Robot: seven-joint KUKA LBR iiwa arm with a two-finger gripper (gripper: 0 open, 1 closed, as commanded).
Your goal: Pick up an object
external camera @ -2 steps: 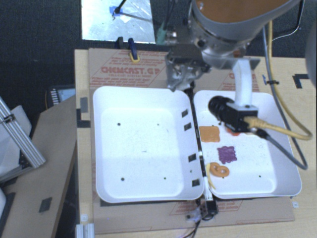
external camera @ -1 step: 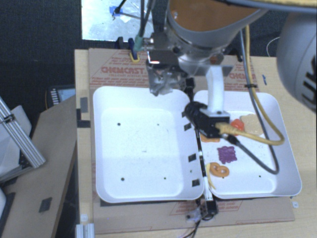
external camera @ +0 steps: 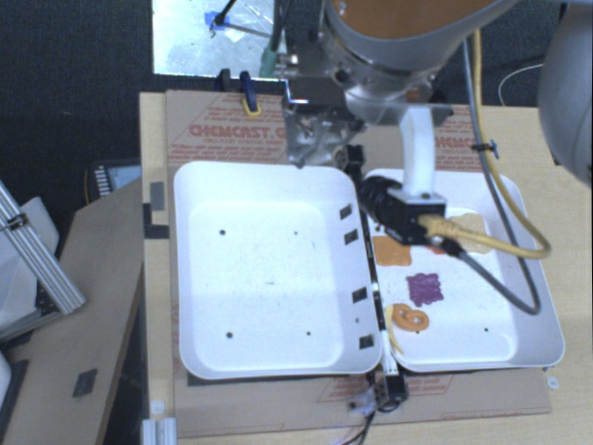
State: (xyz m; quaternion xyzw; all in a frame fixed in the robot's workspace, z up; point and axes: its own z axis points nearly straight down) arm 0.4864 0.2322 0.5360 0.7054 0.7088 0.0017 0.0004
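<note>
Now we should lower our gripper [external camera: 320, 151], whose state we cannot tell, squarely over the purple object [external camera: 425, 288] by the right bin's [external camera: 519, 341] near edge.

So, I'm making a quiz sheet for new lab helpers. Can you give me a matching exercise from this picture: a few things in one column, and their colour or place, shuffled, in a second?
Things:
1. Fuzzy scrap
2. Pretzel-shaped piece
3. Left bin
4. Clamp

Colour or place:
A. White, with small dark dots on its floor
B. Purple, in the right bin
C. Blue and yellow, on the cardboard behind the bins
D. Orange, near the front of the right bin

Pairs: 1-B, 2-D, 3-A, 4-C
</note>
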